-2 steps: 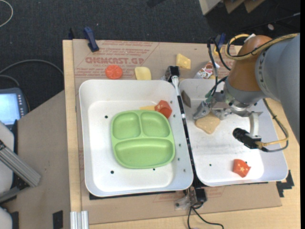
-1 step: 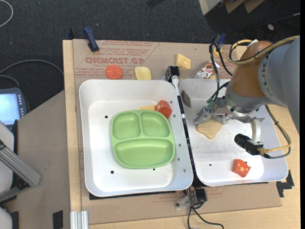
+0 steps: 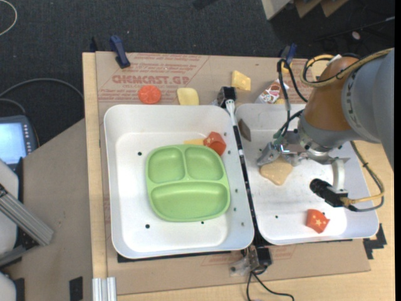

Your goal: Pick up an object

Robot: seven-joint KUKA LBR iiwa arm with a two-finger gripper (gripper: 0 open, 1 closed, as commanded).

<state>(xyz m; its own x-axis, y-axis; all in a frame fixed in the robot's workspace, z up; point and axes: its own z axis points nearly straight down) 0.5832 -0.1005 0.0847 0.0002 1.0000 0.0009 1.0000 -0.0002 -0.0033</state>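
In the right bin point(image 3: 351, 231) a tan wedge-shaped piece point(image 3: 277, 174) lies near the left wall. My gripper point(image 3: 280, 153) hangs right over its upper edge, and whether it touches the piece I cannot tell. A small red object point(image 3: 317, 220) lies toward the front of the same bin. The left bin point(image 3: 125, 168) holds a green divided plate point(image 3: 187, 182). A red object point(image 3: 215, 142) rests at that plate's far right corner, beside a pale yellow piece point(image 3: 195, 142).
On the board behind the bins lie an orange disc point(image 3: 149, 95), two yellow pieces point(image 3: 187, 96) point(image 3: 241, 80) and a red-and-white item point(image 3: 270, 94). Blue clamps point(image 3: 119, 50) point(image 3: 287, 52) grip the board's far edge. The arm's grey and orange body point(image 3: 338, 105) covers the right bin's back.
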